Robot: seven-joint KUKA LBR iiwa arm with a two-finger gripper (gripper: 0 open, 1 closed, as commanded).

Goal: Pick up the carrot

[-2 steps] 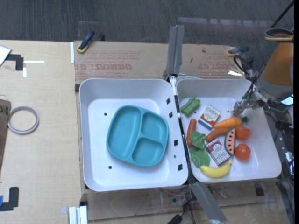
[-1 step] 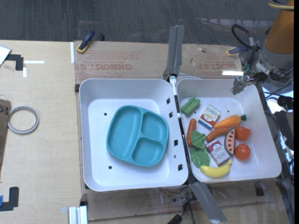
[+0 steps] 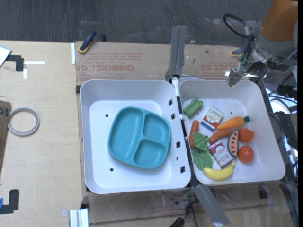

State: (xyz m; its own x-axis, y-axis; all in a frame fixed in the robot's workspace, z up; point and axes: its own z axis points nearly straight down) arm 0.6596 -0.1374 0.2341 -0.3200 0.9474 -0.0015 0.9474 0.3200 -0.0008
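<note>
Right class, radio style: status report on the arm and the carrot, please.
Gripper above right bin's far rim, holding nothing. Carrot lying in right bin, untouched. Crowded: watermelon slice, small carton and other toy food close around it.

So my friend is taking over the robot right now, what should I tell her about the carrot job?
Gripper: hanging above the back edge of the right bin, nothing seen held; open or shut is too hard to tell.
Carrot: lying in the right bin, orange with its green top pointing right, touching the watermelon slice and a small box.
Left bin: holds the blue divided plate.
Done: nothing yet, the carrot is not picked up.
Left: move down over the carrot, grab it and lift it.
</note>
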